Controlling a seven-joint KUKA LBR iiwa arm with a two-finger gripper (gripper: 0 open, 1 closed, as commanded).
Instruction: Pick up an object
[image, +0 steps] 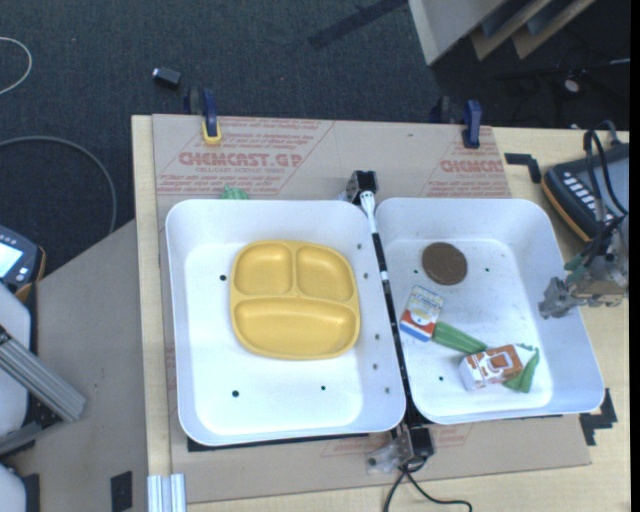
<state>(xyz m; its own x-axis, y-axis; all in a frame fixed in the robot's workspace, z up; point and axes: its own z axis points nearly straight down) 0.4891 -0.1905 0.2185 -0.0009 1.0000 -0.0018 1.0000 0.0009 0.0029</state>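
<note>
White plastic makes up the two biggest things under me: the left bin and the right bin, lying side by side and touching along a black-dotted seam on the brown bench. Next in size is the yellow divided plate, sitting flat in the middle of the left bin with three compartments, all bare. It looks broad and shallow, a poor thing for two fingers to pinch.

My gripper hangs at the right bin's right rim, well apart from everything I could take. At this slant it reads as a small grey lump, so I cannot tell how it is set.

The likelier targets are in the right bin. A green marker-like stick lies slanted near the middle, its upper end touching a small white, red and blue packet. Just beside its lower end sits a small orange and white carton, with a green piece against its right side. A brown disc lies alone, higher up.

My worry is the crowding: coming down on the carton, I could nudge the stick or catch two things at once, and the flat disc may slip away.
</note>
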